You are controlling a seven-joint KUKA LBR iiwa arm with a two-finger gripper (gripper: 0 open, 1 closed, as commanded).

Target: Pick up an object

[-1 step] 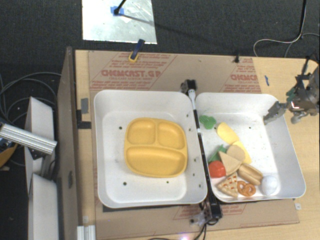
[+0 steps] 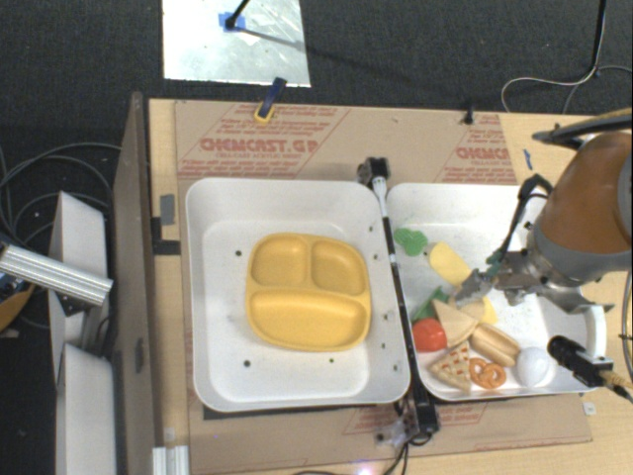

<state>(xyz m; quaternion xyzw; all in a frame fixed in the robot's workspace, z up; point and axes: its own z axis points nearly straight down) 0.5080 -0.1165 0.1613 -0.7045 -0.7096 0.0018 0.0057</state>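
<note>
Bench, seen from above at a slant: two shallow white bins side by side on a cardboard sheet (image 2: 326, 132) printed with red lettering.

Left bin (image 2: 223, 226), centre of the frame: holds one yellow divided plate (image 2: 307, 292) with three compartments, two small ones toward the top and one long one toward the bottom. The plate lies flat near the middle of the bin.

Right bin (image 2: 455, 206), right of centre: holds a cluster of toy food pieces, gathered in its lower half.
- Green leafy piece (image 2: 410, 240), upper left of the cluster, near the divider between the bins.
- Yellow lemon-shaped piece (image 2: 449, 262), just right of and below the green piece.
- Red tomato (image 2: 429, 335), lower left, close to the divider.
- Tan wedge, like a bread or cheese slice (image 2: 454, 320), touching the tomato on its right.
- Bread roll (image 2: 494, 343), right of the wedge.
- Pizza slice (image 2: 454, 369), at the bottom edge of the bin.
- Pretzel (image 2: 486, 373), beside the pizza slice.
- White egg (image 2: 532, 366), lower right corner of the bin.

Arm: grey with an orange-brown band, entering from the right edge of the frame, over the right bin. Gripper (image 2: 479, 283) sits low over the cluster, between the lemon-shaped piece and the tan wedge, just beside both. Jaw state cannot be told from this angle; no piece is seen gripped.

Upper frame: a shiny silver sheet (image 2: 235, 28) on the dark floor.
</note>
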